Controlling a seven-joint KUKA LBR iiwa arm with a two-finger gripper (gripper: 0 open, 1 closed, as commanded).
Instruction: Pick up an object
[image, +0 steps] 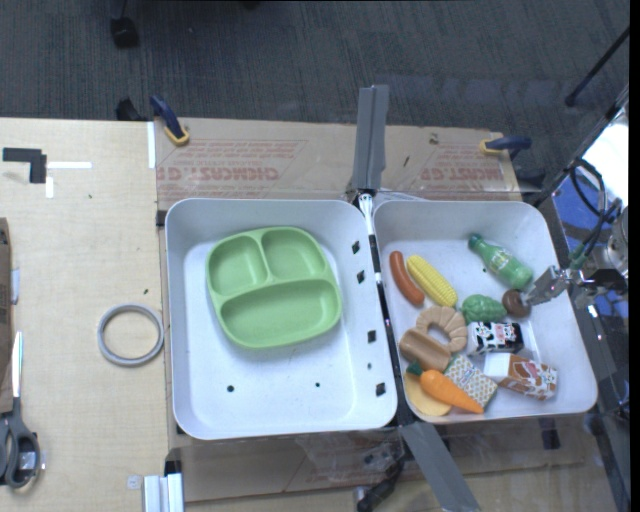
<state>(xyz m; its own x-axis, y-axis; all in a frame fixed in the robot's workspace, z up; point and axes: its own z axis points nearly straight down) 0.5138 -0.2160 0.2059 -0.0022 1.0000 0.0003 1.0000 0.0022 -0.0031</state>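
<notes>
The gripper (545, 285) is seen low at the right bin's (560, 240) right wall, jaws state unreadable, beside the green bottle (500, 261) and toy food pile.

One fixed camera looks down on the bench (80, 250) from above at a slant, its far side toward the top of the frame, where dark floor shows. It stands far enough back to take in both white bins whole: the left bin (185, 330) sits mid-frame and the right bin (560, 250) beside it toward the right edge, with bare benchtop stretching away at the left.
</notes>
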